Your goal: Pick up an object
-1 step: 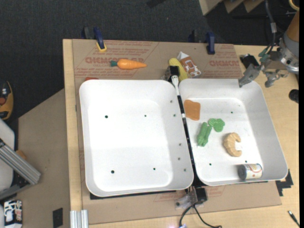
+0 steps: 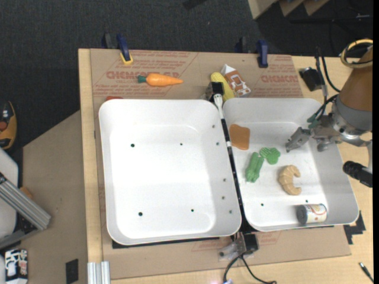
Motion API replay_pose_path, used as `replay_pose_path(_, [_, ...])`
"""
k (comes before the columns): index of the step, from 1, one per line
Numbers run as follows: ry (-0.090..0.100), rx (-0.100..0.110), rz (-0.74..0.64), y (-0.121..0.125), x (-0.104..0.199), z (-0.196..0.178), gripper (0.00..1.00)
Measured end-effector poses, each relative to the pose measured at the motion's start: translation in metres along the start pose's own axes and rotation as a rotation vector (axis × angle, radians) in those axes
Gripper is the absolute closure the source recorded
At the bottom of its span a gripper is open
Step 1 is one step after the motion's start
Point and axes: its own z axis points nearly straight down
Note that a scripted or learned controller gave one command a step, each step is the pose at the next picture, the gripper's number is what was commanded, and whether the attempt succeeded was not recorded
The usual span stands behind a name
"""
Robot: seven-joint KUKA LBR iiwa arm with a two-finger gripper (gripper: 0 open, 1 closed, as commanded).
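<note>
Gripper (image 2: 302, 138) on the grey arm is hovering over the right white bin (image 2: 331, 218), gripping nothing; whether its fingers are spread is unclear. Nearest are the green plastic vegetable (image 2: 260, 162) and tan croissant (image 2: 289, 178), both lying apart from it; descending here is risking an empty grasp.
</note>
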Motion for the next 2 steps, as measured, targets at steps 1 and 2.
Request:
replay_pose_path(1, [0.001,-0.005,-0.006,-0.024,0.061,0.051,0.00])
replay_pose_path(2, [-0.005,-0.015,-0.002,-0.021,0.057,0.037,1.00])
